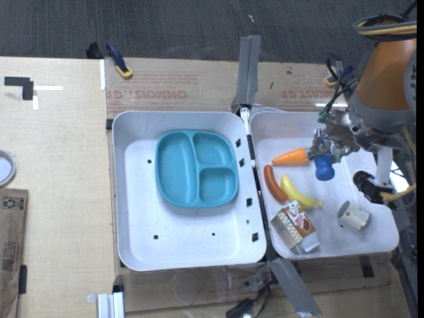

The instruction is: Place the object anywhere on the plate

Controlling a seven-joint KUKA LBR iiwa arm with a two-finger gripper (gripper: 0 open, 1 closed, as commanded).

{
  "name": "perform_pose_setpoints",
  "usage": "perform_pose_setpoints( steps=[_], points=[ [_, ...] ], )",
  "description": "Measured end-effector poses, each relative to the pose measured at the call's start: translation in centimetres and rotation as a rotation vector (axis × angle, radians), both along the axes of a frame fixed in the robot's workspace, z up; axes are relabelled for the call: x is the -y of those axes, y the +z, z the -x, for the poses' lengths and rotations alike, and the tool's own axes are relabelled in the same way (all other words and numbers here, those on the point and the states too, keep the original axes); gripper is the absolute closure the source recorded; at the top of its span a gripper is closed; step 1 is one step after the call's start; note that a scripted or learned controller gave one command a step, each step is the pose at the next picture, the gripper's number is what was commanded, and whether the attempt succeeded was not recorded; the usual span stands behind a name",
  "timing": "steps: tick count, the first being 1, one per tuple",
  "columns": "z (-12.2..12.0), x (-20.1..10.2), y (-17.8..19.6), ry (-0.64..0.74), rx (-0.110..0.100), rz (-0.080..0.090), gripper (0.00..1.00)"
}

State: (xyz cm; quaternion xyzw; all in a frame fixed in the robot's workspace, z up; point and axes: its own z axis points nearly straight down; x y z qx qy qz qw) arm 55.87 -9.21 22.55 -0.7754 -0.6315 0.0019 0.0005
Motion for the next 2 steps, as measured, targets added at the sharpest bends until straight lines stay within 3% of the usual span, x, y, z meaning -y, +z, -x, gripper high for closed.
perform_pose_setpoints(
  steps=[1,2],
  points=[
    [-4.8,-4.8,-3.6,-0.069,0.000,0.000,1.00],
    [-3.5,-4.8,15.9,-0.187,0.000,0.002,1.00]
  ],
)
